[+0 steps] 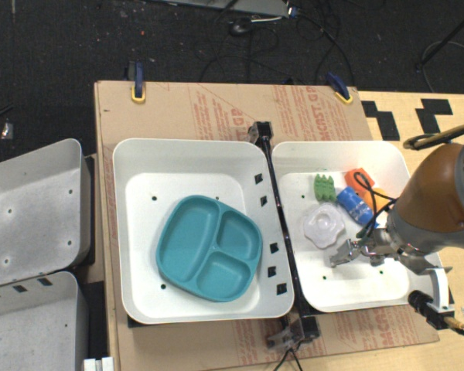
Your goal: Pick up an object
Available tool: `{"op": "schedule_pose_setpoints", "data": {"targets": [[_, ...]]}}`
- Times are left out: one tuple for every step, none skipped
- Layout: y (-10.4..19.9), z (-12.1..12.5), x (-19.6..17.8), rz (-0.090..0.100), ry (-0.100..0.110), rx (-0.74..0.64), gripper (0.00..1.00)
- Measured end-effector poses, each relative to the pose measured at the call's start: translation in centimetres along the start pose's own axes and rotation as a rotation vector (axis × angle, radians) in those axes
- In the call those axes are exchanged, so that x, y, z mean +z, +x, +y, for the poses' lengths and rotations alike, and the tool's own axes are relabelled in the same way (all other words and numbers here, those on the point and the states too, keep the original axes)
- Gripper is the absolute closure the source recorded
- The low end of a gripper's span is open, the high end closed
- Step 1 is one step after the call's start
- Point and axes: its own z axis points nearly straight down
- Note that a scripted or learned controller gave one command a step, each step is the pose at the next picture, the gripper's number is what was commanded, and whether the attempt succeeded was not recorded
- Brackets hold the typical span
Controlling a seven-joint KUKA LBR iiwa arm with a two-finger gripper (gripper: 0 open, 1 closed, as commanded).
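Gripper (pixel 342 255) low in right bin (pixel 348 296), finger state unclear, beside clear plastic cup (pixel 323 226), green block (pixel 324 186), blue bottle (pixel 353 203); left bin (pixel 139 168) holds teal divided plate (pixel 209 247).

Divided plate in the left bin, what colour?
Teal, plain, no pattern: divided plate. Camera view shows it clearly.

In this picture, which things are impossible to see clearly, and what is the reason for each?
- Gripper, camera view: small and dark; open or shut is unclear.
- Orange object: partly hidden behind a black cable, so its shape is unclear.
- Blue object: its lower end runs under the arm.
- Clear plastic item: transparent against the white right bin, so its outline is vague.
- Arm's base: cut off by the right edge.
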Motion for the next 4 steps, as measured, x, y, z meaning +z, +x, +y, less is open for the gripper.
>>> {"op": "schedule_pose_setpoints", "data": {"targets": [[0.0, 0.1, -1.2, -0.001, -0.003, 0.001, 1.00], [0.6, 0.2, -5.6, -0.002, -0.006, -0.004, 1.00], [0.0, 0.4, -10.0, -0.003, -0.008, -0.004, 1.00], [0.0, 0.6, -14.2, -0.003, -0.009, -0.005, 1.00]]}}
